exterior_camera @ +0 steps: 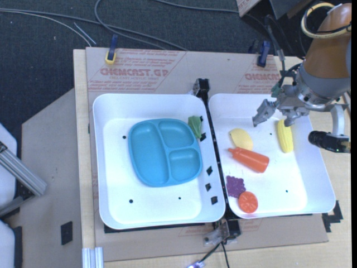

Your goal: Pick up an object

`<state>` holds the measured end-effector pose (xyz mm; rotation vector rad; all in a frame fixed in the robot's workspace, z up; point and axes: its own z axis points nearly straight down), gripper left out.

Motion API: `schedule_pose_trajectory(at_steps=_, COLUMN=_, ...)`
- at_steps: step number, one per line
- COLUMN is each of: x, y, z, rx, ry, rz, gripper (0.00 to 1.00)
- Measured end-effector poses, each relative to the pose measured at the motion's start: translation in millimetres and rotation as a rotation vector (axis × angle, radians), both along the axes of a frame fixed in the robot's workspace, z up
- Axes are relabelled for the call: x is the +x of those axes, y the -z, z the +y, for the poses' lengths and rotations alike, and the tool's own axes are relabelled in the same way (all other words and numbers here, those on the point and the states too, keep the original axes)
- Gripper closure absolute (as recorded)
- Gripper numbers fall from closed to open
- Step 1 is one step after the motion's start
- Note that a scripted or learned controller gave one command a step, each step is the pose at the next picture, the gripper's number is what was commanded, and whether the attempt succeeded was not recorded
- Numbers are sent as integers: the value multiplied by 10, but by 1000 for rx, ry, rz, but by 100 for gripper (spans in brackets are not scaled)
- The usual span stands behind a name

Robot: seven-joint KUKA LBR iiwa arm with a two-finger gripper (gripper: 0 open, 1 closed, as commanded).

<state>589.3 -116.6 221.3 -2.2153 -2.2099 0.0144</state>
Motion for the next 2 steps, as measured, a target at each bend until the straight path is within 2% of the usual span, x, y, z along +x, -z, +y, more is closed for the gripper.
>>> schedule_pose_trajectory(at_steps=1, x=27, y=-78, z=2, rx=-2, ry=-3, rz=-14, gripper=0)
schedule_pose_trajectory(at_steps=2, x=-44, y=503, z=72, rx=0, ry=-2, rz=-8, gripper=0)
